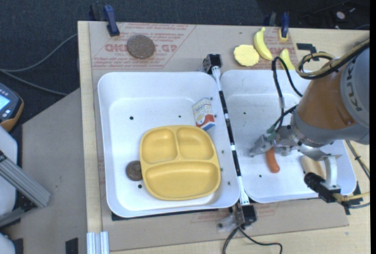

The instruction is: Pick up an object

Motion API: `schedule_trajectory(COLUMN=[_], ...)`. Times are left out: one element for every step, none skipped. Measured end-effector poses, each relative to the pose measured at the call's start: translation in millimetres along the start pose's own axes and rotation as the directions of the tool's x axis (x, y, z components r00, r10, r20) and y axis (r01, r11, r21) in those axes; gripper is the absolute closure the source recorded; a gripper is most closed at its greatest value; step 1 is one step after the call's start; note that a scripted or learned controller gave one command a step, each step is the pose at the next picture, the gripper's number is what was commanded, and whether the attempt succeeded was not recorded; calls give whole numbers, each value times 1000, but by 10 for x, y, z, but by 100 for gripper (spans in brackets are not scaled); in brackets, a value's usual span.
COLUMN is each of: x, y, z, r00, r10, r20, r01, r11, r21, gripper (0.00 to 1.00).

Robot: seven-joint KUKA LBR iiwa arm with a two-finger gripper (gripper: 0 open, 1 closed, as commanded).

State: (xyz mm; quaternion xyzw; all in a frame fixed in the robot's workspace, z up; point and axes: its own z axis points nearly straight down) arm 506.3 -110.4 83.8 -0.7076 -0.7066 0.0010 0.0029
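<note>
gripper (pixel 265 147) low in right bin (pixel 258 185), fingers spread open, orange carrot (pixel 272 161) just beside them, ungrasped

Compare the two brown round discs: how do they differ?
The larger brown round disc lies on the cardboard bench top, outside the bins. The smaller brown round disc lies inside the left white bin, partly hidden by the yellow divided plate. Both lie flat.

Position: one fixed camera above the bench (pixel 88 129).
Direction: looks down at a slant.
Coverage: left bin (pixel 117 100) and right bin (pixel 252 94), both whole.
Arm (pixel 329 106): enters from the right.
</note>
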Motion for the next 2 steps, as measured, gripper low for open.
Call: schedule_trajectory(x=[-8,741], y=[21,524], z=[-109,-1071], r00=[1000,1000], r10=[1,-12], r20=[3,1], r01=[-1,12], r11=[1000,1000], r21=[-7,-19], gripper=[100,100])
